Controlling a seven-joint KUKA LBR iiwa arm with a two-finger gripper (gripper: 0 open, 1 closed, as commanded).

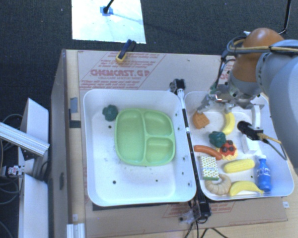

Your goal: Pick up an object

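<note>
While the arm (283, 68) reaches in from the right, the bench (139, 68) carries two white bins side by side. The left bin (104, 182) holds a green divided plate (139, 138), lying flat near its middle, and a dark green broccoli (110, 112) just beside the plate's far left corner.

The right bin (280, 180) holds the smaller objects open to picking. At its far end, under the orange band of the wrist, sits the end effector (219, 99). It is low over the bin, above and between an orange piece (200, 119) and a curved banana (229, 123). Whether the end effector is spread or pressed together cannot be told, since the wrist and its metal parts mask it from this angle. No object can be made out in its grasp, and whether it touches the orange piece or the banana cannot be told.

Nearer the camera, by falling size:
- A blue bottle (262, 173) lies at the right side.
- A second banana (246, 187) lies along the near wall, just left of the bottle.
- A corn cob (239, 165) lies above that banana.
- A sausage (207, 151) lies aslant by the left wall.
- A tan curl (218, 185) sits in the near left corner.
- A checked wafer (208, 166) lies between the sausage and the curl.
- A second broccoli (217, 138) sits mid-bin, touching a red toy (229, 150).
</note>
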